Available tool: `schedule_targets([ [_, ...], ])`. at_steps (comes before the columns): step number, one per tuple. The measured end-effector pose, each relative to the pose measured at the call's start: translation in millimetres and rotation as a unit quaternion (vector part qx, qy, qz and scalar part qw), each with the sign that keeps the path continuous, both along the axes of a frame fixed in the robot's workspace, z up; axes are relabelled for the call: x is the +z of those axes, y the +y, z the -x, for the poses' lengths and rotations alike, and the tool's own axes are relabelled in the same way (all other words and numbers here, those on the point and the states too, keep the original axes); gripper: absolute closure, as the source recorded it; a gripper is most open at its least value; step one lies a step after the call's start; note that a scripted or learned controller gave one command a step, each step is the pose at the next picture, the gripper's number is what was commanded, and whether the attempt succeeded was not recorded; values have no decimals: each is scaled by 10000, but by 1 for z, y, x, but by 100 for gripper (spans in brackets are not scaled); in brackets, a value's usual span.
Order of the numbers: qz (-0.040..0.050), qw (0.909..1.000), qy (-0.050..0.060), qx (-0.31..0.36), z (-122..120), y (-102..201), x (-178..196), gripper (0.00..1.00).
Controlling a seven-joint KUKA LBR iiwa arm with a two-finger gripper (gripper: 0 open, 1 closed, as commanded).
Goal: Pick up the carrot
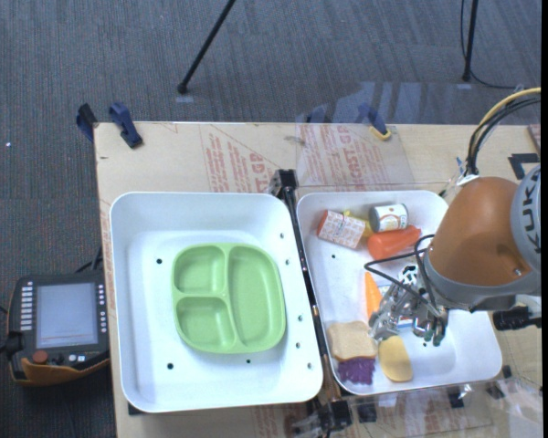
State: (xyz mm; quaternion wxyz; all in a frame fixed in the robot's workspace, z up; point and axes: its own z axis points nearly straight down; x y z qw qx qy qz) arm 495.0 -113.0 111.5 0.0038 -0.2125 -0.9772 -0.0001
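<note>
Setting: a cardboard-topped bench [210, 153] on dark grey carpet, tripod legs [210, 35] standing on the floor beyond its far edge and blue clamps [123, 124] at its far-left corner.
Gripper: the gripper [405, 313] hangs low inside the right bin [479, 359], below the arm's orange band [479, 231]; its metal fingers are a tangle of glare and cable from this angle, and whether they are spread or pressed together cannot be told.
Carrot: the slim orange carrot [372, 295] lies lengthwise, near to far, on the bin floor just left of the gripper, very close to it; contact cannot be made out, and nothing is seen pinched.
Nearby food: a slice of toast [351, 339] sits at the bin's near-left, a purple piece [355, 370] just nearer than it, and a pale yellow piece [396, 359] to their right, under the gripper.
Far side of the bin: a thicker orange-red toy vegetable [395, 242], a small can [389, 217] and a printed carton [341, 229] cluster toward the far wall.
Left bin: the left bin [137, 235] holds a green three-compartment plate [228, 297].
Beyond the bench: a handheld control pendant [62, 322] with a grey screen rests on the floor to the left.
</note>
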Motion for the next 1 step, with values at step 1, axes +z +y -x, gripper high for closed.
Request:
schedule_targets([
  [1,-1,9995,-31,-327,-70,18,-25,100],
])
